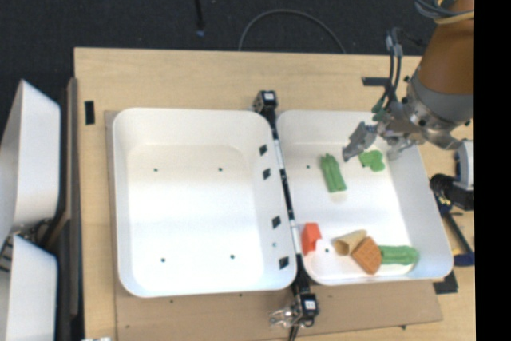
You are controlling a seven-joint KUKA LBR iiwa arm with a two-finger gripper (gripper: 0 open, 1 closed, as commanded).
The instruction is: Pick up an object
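Camera view: gripper point(363, 141) finger state unclear, above smooth white right bin point(415, 196), beside green block point(371, 161).

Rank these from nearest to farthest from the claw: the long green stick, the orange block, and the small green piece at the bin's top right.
1. Small green piece: right beside the claw, just below it.
2. Long green stick: mid-bin, a little left of the claw.
3. Orange block: far down at the bin's left wall.
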